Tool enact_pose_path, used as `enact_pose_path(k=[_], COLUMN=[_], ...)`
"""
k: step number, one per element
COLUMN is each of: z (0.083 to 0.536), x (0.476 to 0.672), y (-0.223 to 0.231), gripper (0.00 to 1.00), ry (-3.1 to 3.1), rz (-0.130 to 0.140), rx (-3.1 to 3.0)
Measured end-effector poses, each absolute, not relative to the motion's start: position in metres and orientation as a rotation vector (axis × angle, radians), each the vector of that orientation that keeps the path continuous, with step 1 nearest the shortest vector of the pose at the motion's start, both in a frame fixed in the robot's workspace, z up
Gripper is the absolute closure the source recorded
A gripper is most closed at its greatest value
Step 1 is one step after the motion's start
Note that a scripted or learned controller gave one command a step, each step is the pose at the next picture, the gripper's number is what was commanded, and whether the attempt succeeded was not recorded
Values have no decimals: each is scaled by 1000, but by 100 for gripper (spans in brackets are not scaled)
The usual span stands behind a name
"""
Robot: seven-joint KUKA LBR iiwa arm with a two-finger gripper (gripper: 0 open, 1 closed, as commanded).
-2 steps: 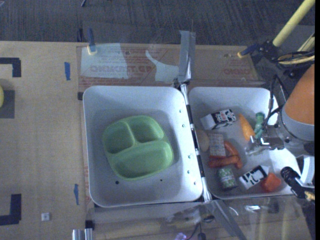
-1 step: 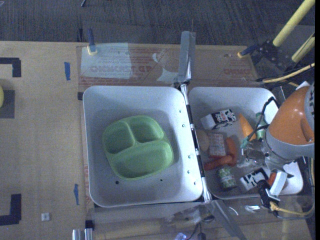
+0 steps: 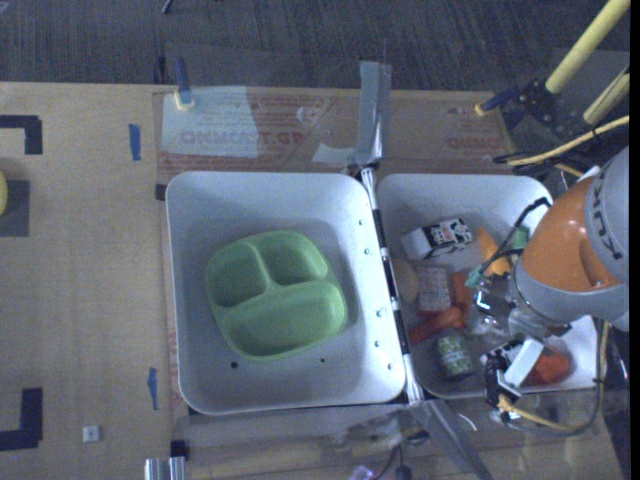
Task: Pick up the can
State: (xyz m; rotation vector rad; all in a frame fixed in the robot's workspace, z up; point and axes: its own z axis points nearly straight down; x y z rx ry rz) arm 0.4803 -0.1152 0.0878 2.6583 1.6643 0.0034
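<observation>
Seen from above, 2 white bins sit side by side on the bench. The left bin point(image 3: 190, 268) holds a green divided plate point(image 3: 277, 293) with 3 compartments. The right bin point(image 3: 440, 190) is cluttered: a small green can point(image 3: 453, 354) lies near its front edge, just beside an orange item point(image 3: 440, 323), with a black-and-white carton point(image 3: 437, 238) farther back. The gripper point(image 3: 492, 313) hangs over the right bin, to the right of the can and apart from it. The arm point(image 3: 570, 253) reaches in from the right.
</observation>
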Motion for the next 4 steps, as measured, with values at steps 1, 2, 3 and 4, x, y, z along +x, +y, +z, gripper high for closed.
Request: enact_pose_path(k=[1,2,3,4], z=[149,116,87,96], x=[532,478,522,522], y=[-124,-102,-127,-126], gripper=[0,0,0,100], ry=[1613,1321,875,881], rz=[-2,-6,1,-3], rx=[2697,2856,3019,3018])
